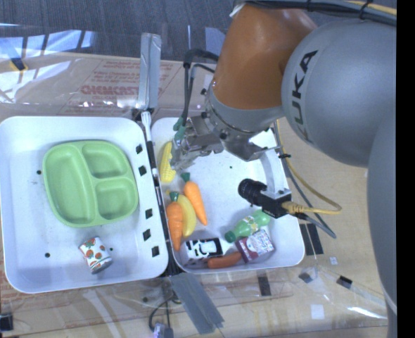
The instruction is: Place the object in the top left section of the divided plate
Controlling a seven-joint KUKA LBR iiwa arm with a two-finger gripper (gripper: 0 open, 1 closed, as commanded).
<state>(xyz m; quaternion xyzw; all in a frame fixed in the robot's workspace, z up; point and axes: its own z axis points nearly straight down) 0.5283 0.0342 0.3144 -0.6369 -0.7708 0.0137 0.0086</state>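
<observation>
The grey arm [334,69], with its orange band [257,48], is seen reaching in from the right and is hung over the upper part of the right bin [225,178]. The left bin [10,210] is set just beside it, the two walls touching down the middle.

The green divided plate [65,185] is laid in the upper half of the left bin, well apart from the right bin's contents. One large section is shown on its left side and two smaller ones on its right.

The gripper [179,153] is held low at the upper left corner of the right bin, close to the shared wall. Whether the pincer is spread or pressed together cannot be told, since it is blurred and partly covered by the wrist.

The corn cob [166,163], the piece nearest the gripper, is found in the right bin against the left wall, just beside the gripper's tip. Whether it is touched cannot be told.

Below it, two carrots are laid: one carrot [196,203] slanted toward the bin's middle, the other carrot [175,225] along the left wall. A yellow piece [188,217] is wedged between them.

Along the lower edge of the right bin, a green bottle [248,226], a red pouch [259,245], a black and white item [202,246] and a red sausage [226,260] are grouped close together.

A small patterned cup [95,254] is tipped on its side in the lower part of the left bin, below the plate.
</observation>
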